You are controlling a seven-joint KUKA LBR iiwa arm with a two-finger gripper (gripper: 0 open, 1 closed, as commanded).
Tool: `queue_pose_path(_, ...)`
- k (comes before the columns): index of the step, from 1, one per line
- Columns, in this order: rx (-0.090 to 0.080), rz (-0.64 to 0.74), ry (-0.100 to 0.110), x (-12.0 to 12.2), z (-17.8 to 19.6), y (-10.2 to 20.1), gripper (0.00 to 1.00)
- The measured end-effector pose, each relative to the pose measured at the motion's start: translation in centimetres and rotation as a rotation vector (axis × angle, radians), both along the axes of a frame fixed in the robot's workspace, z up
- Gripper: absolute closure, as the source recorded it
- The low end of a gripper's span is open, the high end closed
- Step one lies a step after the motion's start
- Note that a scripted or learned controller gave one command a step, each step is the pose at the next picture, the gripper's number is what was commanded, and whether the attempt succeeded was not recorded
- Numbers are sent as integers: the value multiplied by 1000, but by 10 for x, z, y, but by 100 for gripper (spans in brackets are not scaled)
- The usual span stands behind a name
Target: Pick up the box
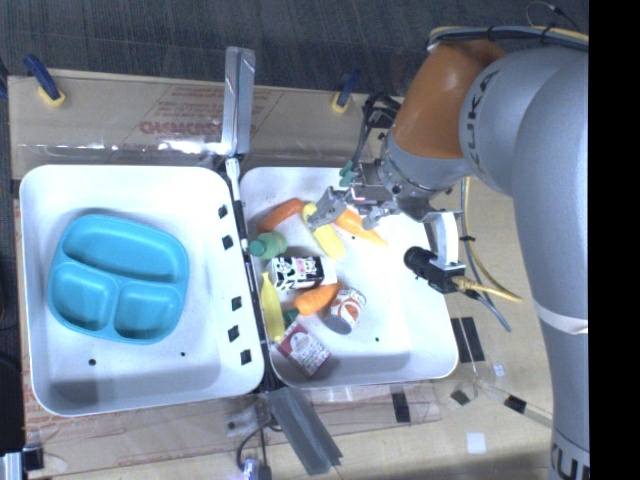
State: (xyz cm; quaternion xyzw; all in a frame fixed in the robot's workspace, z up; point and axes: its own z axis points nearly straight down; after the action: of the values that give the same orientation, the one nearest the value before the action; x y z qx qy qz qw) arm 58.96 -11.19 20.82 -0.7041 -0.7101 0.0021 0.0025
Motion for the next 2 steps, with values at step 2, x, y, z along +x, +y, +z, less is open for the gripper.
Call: queue_pose_path(2,3,125,-1,-113,-90,-99,0)
